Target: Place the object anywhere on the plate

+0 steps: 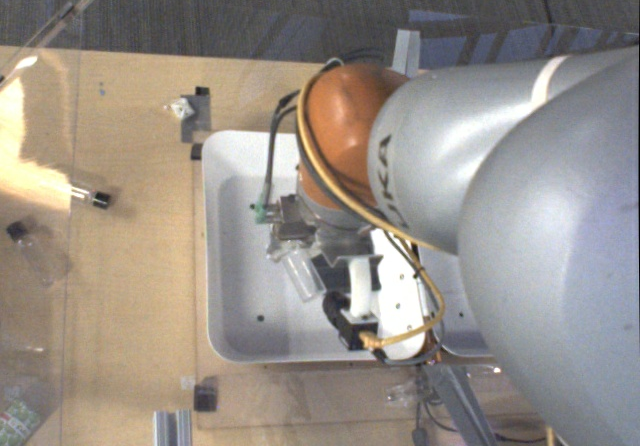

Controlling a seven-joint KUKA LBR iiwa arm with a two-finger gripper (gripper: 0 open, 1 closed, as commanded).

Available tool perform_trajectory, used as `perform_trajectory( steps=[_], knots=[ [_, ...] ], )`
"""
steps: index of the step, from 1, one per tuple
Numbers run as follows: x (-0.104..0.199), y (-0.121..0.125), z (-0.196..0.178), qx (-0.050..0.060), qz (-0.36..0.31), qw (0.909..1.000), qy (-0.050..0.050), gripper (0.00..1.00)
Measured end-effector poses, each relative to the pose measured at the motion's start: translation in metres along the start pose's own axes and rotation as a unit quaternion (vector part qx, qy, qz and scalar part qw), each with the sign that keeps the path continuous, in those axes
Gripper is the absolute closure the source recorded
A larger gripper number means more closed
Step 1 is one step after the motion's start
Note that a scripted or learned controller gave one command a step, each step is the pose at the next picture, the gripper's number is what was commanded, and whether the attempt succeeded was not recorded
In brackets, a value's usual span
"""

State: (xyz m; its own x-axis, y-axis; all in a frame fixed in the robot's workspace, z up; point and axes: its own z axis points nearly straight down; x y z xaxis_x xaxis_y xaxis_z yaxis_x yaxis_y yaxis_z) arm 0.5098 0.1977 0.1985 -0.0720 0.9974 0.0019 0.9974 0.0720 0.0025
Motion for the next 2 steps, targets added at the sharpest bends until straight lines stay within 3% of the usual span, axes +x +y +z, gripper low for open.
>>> perform_trajectory(
  steps=[1, 2],
  knots=[
    [0.000, 0.000, 0.000, 0.000, 0.000, 1.0000, 0.000, 0.00],
    [0.032, 0.009, -0.039, -0.002, -0.245, 0.9694, 0.000, 0.00]
  ],
)
